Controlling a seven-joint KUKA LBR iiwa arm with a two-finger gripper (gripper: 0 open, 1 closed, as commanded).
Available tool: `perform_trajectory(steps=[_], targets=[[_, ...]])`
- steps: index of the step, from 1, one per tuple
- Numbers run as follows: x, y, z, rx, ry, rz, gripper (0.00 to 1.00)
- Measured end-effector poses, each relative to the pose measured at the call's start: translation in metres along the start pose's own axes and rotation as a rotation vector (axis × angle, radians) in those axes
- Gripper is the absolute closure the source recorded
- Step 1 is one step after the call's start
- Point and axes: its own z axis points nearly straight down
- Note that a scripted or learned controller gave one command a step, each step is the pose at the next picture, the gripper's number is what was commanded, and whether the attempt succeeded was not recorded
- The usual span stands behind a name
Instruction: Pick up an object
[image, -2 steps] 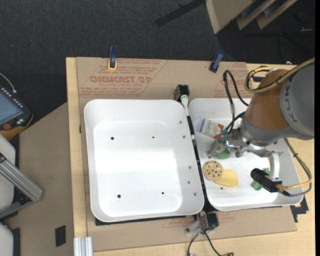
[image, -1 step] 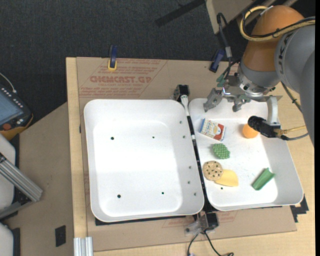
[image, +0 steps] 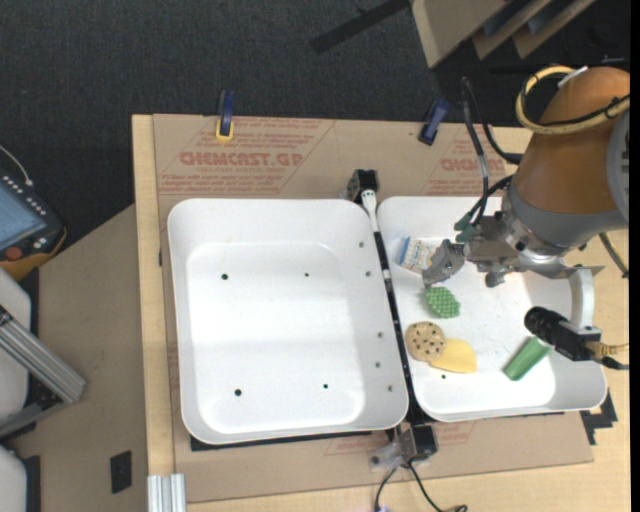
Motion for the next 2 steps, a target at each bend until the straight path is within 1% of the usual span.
perform_trajectory(steps=[1,2], targets=[[-0.006,-0.052,0.017,0.001,-0.002,0.001,0.00],[-0.049,-0.052,0.109,0.004,-0.004,0.004,0.00]])
